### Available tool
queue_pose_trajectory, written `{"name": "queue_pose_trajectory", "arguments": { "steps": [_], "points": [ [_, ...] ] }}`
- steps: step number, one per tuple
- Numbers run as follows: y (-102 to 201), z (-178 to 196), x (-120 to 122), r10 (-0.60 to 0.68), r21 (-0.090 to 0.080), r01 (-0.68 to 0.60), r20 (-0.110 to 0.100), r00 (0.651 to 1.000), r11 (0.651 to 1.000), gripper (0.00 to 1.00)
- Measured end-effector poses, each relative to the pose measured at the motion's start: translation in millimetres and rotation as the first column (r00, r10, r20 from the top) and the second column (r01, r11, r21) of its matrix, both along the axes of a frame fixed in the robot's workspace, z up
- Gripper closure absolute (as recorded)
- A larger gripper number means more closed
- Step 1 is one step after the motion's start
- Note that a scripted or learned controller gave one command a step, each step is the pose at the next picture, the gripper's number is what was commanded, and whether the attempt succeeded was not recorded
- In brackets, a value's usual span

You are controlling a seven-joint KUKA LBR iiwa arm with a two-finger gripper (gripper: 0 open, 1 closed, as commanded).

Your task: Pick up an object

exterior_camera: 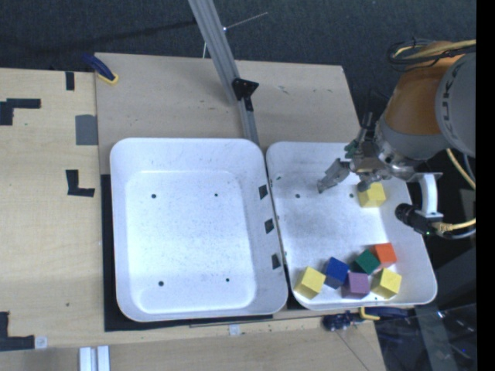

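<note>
In the camera view, a wooden bench (170, 91) is seen from above, and two shallow white bins are placed on it side by side. The left bin (117, 168) is the wider one in the picture, and small dark dots are seen on its floor. The right bin (309, 230) is touching it along the inner rim. The grey arm with its orange band (421, 91) reaches in from the right, and the gripper (343, 185) is held low over the far part of the right bin. Its two fingers are spread wide apart: one grey finger (332, 178) is pointed toward the lower left, the other is seen darker and closer to the wrist, and the white floor of the bin is seen between them. A single yellow cube (372, 195) lies in the right bin just beside the gripper, on the side of the arm, outside the gap of the fingers; whether it is touched by the darker finger cannot be told. Six more blocks are gathered near the front rim of the same bin, well apart from the gripper: a second yellow cube (311, 282) at the left end, a blue cube (336, 271) beside it, a purple cube (358, 284), a green cube (366, 262), an orange cube (384, 253) and a third yellow cube (389, 283) at the right end. These are packed closely, several of them touching. A slanted metal bar (220, 37) crosses the bench behind the bins, toward the place where the two bins meet.
</note>
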State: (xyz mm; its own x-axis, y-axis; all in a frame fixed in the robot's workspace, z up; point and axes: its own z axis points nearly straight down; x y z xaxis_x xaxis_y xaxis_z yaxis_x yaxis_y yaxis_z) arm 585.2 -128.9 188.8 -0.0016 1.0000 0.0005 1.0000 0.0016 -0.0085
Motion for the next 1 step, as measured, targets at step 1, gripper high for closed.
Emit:
{"name": "queue_pose_trajectory", "arguments": {
  "steps": [1],
  "points": [
    [0.4,-64.5,-5.9,0.000,0.000,0.000,0.000,1.000,1.000,0.00]
  ]
}}
